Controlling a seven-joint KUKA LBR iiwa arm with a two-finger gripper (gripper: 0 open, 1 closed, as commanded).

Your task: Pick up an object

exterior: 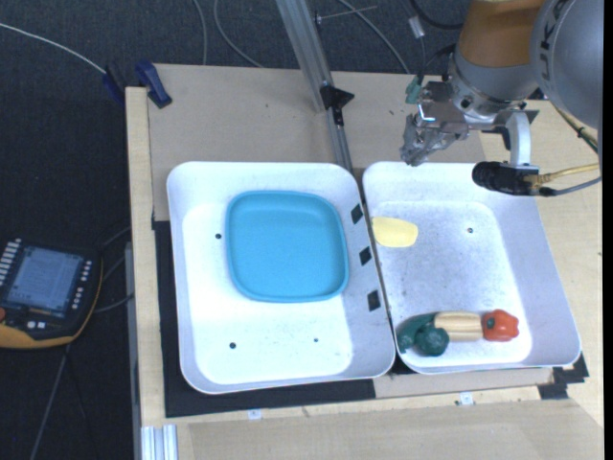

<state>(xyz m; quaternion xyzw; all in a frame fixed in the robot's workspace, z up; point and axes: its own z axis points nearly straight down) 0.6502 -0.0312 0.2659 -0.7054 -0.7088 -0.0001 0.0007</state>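
Note:
In the right bin (522, 257) a yellow lemon-shaped piece (395, 232) lies by the left wall. Along the front wall sit a dark green vegetable (424, 337), a tan bread-like roll (460, 326) and a red tomato (499, 325), close together in a row. My gripper (420, 149) hangs above the back left corner of this bin, over its rim, well clear of every object. I see nothing between its fingers.
The left bin (196, 286) holds a blue square plate (286, 245). A metal pole (311, 46) slants across the bench behind the bins. A black fitting (505, 175) with a cable sticks out at the right bin's back edge. A handheld pendant (43, 286) lies far left.

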